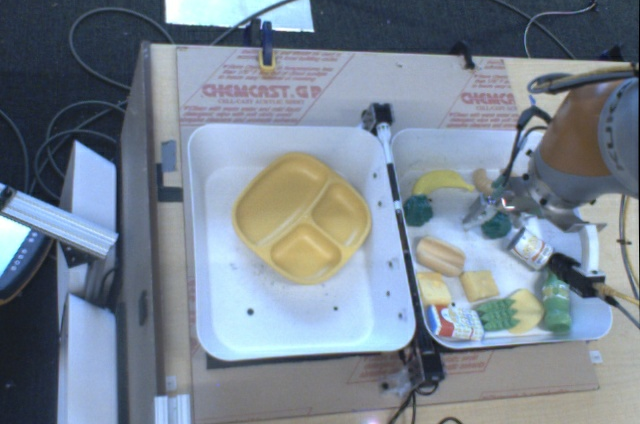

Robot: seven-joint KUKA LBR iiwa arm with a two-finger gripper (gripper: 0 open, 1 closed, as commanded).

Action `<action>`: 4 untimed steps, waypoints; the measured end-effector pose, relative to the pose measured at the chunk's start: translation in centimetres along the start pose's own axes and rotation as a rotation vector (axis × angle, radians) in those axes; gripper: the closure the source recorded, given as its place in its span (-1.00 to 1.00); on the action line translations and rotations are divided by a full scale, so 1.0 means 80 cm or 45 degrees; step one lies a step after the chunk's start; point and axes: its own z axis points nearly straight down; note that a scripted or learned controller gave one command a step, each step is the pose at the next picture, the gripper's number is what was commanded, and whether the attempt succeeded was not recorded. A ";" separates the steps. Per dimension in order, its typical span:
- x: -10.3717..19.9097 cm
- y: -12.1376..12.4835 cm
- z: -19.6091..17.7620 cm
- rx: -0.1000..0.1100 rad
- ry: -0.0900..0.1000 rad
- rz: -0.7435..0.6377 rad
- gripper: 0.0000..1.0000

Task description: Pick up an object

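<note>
My gripper: low in the right bin, towards its far half, reaching in from the right edge; it is too small and blurred for me to tell how wide it stands, and I see nothing lifted clear in it.
Nearest thing: a dark teal lump lies right at my tip, touching or all but touching; I judge this the thing I am going for.
How it looks: small, rounded, bumpy, dull green-blue; probably a toy vegetable, light and easy to pinch if I come down squarely.
Just beside: a tan knob on the far side of my tip, and a yellow banana beyond it towards the divider between the bins.
Further round: a small bottle lies tilted near my wrist; a second teal piece sits by the divider; a bread roll lies mid-bin.
Near edge of the bin: two yellow blocks, a printed packet, a green-and-yellow toy and a green bottle-like thing, crowded together.
Left bin: a yellow divided plate rests in its middle, well apart from me.
Progress: I am down at the object but nothing is raised; the grasp itself and the lift are both left, as far as I can judge.
Risk: neighbours sit close, so I may nudge the knob or the bottle.
</note>
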 end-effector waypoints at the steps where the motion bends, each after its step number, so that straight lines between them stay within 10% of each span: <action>1: -0.030 0.017 0.000 -0.002 -0.002 0.001 -1.00; 2: 0.011 -0.035 0.000 0.000 0.000 0.000 -1.00; 3: 0.029 0.081 -0.027 -0.005 -0.001 -0.003 -1.00; 4: -0.005 0.041 -0.008 -0.018 -0.004 -0.004 -1.00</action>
